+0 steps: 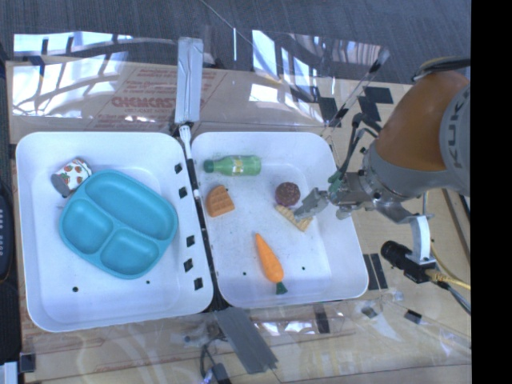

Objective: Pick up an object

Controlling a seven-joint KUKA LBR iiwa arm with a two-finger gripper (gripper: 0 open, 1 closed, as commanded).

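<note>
Big grey arm (416, 146) over right bin's (240, 290) right edge. Blue plate (118, 224) in left bin (40, 294). Green bottle (233, 165) near back edge. Orange carrot (270, 260) near front edge. Jaws (310, 205) beside waffle piece (294, 217); open or shut unclear.

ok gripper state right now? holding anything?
Gripper: low in the right bin, at the waffle piece beside the brown ball. Open or closed cannot be told; no object visibly held.

Bright daylight, window glare on clear panels (264, 50) — soft, slightly blurry focus
</note>
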